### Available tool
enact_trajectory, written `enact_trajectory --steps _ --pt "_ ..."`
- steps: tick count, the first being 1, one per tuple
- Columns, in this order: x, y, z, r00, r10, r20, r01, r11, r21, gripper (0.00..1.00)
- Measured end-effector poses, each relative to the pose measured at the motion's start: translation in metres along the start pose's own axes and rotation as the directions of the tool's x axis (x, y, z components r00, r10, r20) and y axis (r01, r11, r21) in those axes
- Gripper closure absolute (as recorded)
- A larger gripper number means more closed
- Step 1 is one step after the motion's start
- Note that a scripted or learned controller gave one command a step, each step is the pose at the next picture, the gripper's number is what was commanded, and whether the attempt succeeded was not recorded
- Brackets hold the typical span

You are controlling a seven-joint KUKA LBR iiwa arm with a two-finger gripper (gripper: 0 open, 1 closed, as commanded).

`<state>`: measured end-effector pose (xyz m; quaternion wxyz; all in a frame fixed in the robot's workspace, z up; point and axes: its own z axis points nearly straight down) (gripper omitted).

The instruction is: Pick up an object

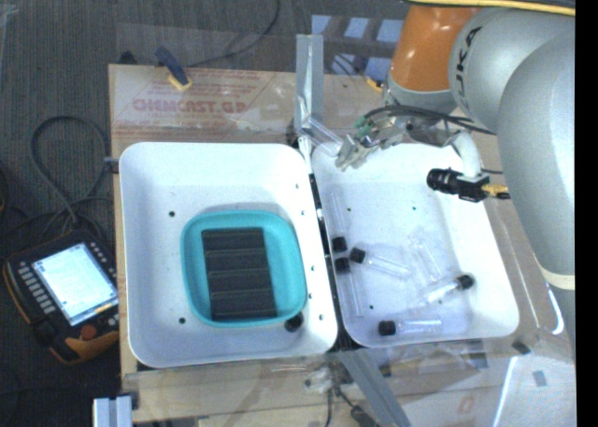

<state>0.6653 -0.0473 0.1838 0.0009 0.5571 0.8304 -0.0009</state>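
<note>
Gripper (348,149) sits at the far edge of the right bin (495,318), near the divider; can't tell its grip state, nothing visibly held. Clear vials (411,325) with black caps lie scattered on that bin's near floor. Teal tray (245,268) in the left bin (149,229).

Two white bins (140,182) sit on a pale wooden bench (215,103) printed with faded red lettering. A teal tray (192,271) holds a black ribbed insert (236,271). Clear tubes (416,271) carry black caps. The grey arm (523,70) wears an orange band (425,37).
</note>
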Motion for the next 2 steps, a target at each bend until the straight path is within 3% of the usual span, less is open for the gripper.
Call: enact_trajectory --steps 1,2 --pt "-0.0161 -0.0034 -0.0474 0.963 0.268 0.001 -0.268 0.963 0.001 1.0" --pt "-0.0166 -0.0034 -0.0564 0.964 0.267 0.006 -0.267 0.964 0.002 1.0"
